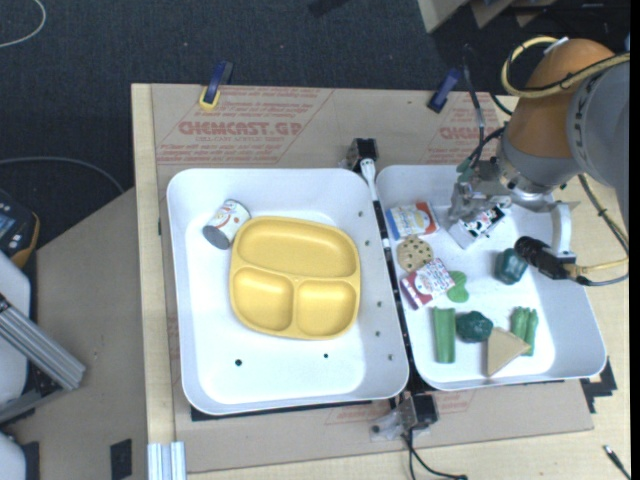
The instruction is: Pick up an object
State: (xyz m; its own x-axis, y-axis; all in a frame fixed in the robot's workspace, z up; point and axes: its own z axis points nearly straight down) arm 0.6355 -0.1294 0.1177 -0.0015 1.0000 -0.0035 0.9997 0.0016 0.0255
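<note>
**Object still to be chosen as gripper hangs over right bin**

An object for picking has yet to be lifted: the candidates are seen scattered in the right bin (580, 313), none of them raised off its floor. Nearest the gripper (478, 213) a small black-and-white item (483, 224) is found, just beneath or against the tool; contact cannot be confirmed. Left of it lie a white packet with red print (411, 217), a speckled cookie-like disc (413, 254) and a red-and-white packet (430, 280). Toward the front edge are seen a green stick (443, 334), a dark green lump (474, 325), a tan wedge (505, 348) and a green bundle (524, 326); a teal cup-like piece (510, 266) sits to the right.

In the left bin (190, 298), a yellow divided plate (296, 276) with 3 compartments is shown, with a small can (224, 222) on its side at the plate's upper left corner.

The arm (555, 108) is reached in from the right. Whether the gripper is spread or closed cannot be told, and nothing is visibly held. The step is judged to be the approach or descent; a firm closure on 1 item and a clean lift would be called for next.
</note>
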